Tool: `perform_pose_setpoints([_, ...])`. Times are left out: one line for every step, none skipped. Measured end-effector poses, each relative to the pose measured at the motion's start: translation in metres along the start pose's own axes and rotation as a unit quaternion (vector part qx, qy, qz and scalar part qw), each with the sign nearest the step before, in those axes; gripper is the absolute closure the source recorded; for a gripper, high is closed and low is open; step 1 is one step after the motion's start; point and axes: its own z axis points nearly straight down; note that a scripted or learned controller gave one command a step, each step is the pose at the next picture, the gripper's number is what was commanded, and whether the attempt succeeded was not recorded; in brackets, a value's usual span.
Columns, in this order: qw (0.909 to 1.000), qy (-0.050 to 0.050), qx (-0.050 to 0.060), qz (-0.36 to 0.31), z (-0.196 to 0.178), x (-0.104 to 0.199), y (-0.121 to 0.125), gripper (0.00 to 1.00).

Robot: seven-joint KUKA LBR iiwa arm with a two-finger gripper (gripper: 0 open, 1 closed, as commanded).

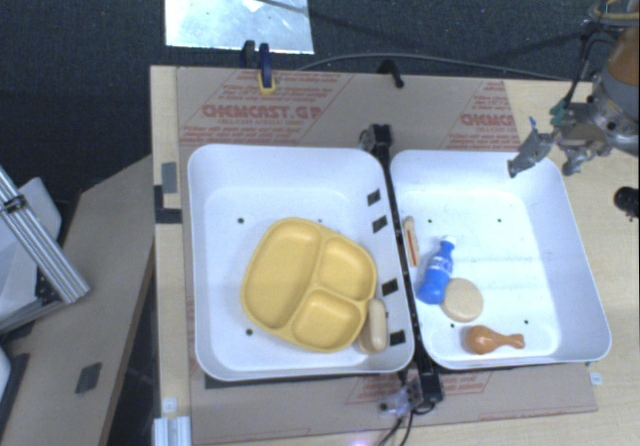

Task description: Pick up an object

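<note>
Going left to right: the left bin has a yellow divided plate lying flat in it, with a small tan bread-roll-looking thing touching the plate's lower right corner, close to the bin's right wall. Over the divider, the right bin holds the rest: a thin orange stick right along the left wall, a blue bottle lying tilted just beside it, a round beige puck touching the bottle's lower end, and a brown drumstick toy near the front wall.

The claw hangs over the upper right corner of the right bin, fingers spread apart with nothing between them. So progress-wise I'd say nothing is picked yet (the whole grab is still to do).

All the candidates sit well apart from the claw, down in the lower left of that bin. The bottle and puck touching could make a clean grab fiddly; the drumstick looks the most isolated.
</note>
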Motion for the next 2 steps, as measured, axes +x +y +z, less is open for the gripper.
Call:
perform_pose_setpoints([1.0, -0.001, -0.006, -0.001, -0.008, 0.001, 0.002, 0.0])
perform_pose_setpoints([1.0, -0.001, -0.004, -0.002, 0.039, 0.01, 0.001, 0.0])
